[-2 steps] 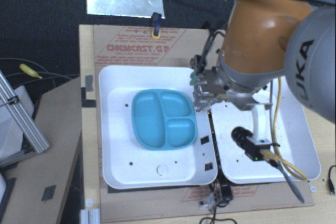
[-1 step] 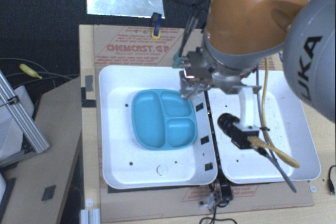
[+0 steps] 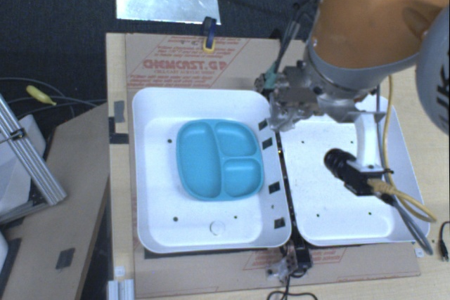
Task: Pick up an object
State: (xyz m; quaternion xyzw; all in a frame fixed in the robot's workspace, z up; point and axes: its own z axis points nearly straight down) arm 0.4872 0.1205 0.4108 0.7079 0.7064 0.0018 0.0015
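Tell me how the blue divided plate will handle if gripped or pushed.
The blue divided plate looks like moulded plastic: probably stiff and light. It lies flat in the white bin with a low rounded rim, so a pinch may find little purchase. Pushed, it should slide, not roll or tip.

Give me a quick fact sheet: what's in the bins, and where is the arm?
left bin: holds one plate
plate: blue, three compartments, lying flat, mid-bin
right bin: white, edge to edge with the left one
arm: reaches in from the right
end effector: above the bins' shared edge, toward the far end, near the plate's corner
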